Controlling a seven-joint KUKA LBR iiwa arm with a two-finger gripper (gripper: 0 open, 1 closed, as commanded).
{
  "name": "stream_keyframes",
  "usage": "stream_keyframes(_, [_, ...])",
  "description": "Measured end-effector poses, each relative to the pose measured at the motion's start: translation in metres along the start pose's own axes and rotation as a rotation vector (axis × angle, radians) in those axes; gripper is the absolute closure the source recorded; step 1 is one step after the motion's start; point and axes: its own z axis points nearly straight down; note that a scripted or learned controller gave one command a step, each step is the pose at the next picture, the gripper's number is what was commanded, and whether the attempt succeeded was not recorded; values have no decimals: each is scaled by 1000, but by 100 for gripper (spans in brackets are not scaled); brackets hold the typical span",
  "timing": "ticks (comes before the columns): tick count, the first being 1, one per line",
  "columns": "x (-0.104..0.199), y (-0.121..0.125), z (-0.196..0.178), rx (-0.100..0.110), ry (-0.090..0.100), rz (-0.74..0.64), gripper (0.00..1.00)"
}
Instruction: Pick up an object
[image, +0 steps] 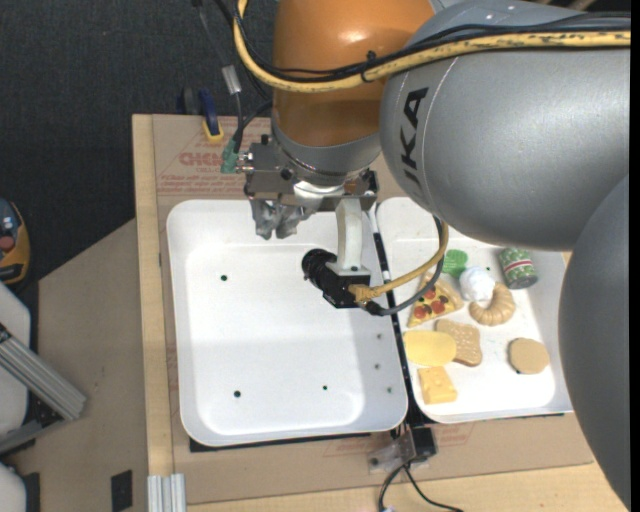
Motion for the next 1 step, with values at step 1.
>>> stream_keyframes(1, [0,0,-10,-2,1,-1,100])
